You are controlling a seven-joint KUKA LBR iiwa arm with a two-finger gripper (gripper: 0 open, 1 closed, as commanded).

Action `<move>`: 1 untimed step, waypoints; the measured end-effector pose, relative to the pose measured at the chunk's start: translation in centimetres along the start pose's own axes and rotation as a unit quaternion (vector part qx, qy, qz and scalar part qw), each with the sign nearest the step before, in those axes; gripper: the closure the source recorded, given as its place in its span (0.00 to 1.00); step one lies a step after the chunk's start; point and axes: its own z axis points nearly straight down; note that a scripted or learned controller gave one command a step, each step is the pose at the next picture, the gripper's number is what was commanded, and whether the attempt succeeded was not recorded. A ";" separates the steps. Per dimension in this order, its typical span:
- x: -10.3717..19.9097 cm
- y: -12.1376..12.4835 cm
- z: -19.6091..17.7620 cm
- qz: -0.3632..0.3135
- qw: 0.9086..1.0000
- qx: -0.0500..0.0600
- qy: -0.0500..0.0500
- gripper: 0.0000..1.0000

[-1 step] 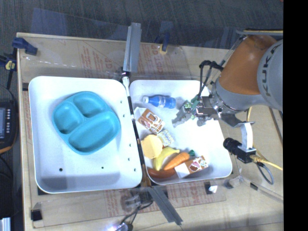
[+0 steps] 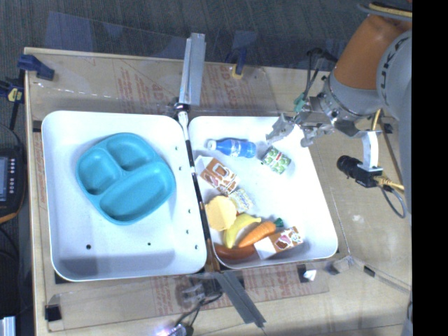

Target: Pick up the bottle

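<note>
Two white bins sit side by side on my bench, and the job is barely begun. The bottle [image 2: 234, 147] lies on its side near the far-left corner of the right bin [image 2: 318, 208], untouched, blue with a white cap pointing at the divider. Just beside it toward me lies a brown carton [image 2: 220, 177]; a small green packet [image 2: 276, 160] rests to its right. My gripper [image 2: 292, 131] hangs over the bin's far edge, fingers spread with nothing between them, near the bottle but apart from it. Reaching, closing and lifting all remain. A blue plate [image 2: 126, 176] fills the left bin [image 2: 63, 247].
</note>
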 end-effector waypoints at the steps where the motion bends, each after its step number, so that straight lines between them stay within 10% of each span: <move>1: 5.4 4.0 12.4 0.011 1.000 0.001 0.000 0.00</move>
